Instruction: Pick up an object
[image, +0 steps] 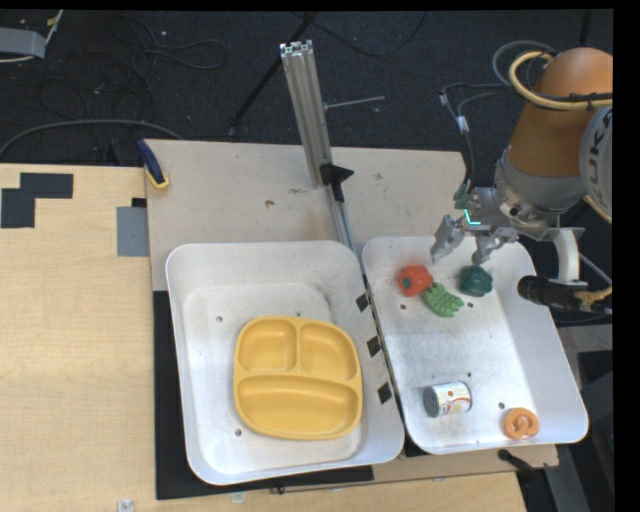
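Hovering with its fingers spread apart, your claw (468, 243) has the dark green toy (476, 282) just below it.

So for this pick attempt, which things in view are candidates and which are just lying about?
In play, right bin:
- red-orange round toy
- green ridged toy
- dark teal toy
- small tin can
- orange ring
- gripper hovering above

Lying about:
- yellow divided plate, left bin
- aluminium post
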